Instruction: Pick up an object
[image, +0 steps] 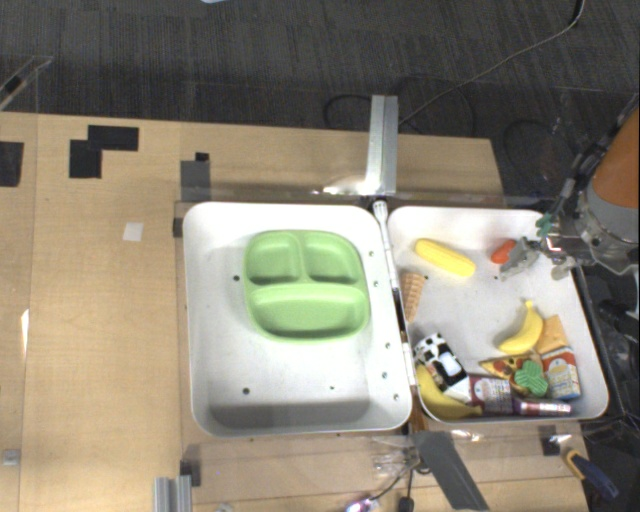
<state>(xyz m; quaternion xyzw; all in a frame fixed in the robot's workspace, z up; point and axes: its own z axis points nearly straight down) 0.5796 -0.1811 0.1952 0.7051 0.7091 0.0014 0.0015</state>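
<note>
My gripper (540, 262) hangs over the far right part of the right bin (478, 222), its fingers apart and nothing between them. A small red object (502, 250) lies just left of its left finger (518, 262). A yellow oblong toy (445, 258) rests further left. Nearer the front lie a banana (525, 330), a tan cone (412, 290) and a black-and-white toy (435, 352).
At the right bin's front edge sit a second banana (445, 402), a tube (512, 396), a green piece (530, 378) and a small can (566, 376), packed close together. The left bin (215, 330) holds a green divided plate (303, 283). A metal post (383, 145) stands behind the bins.
</note>
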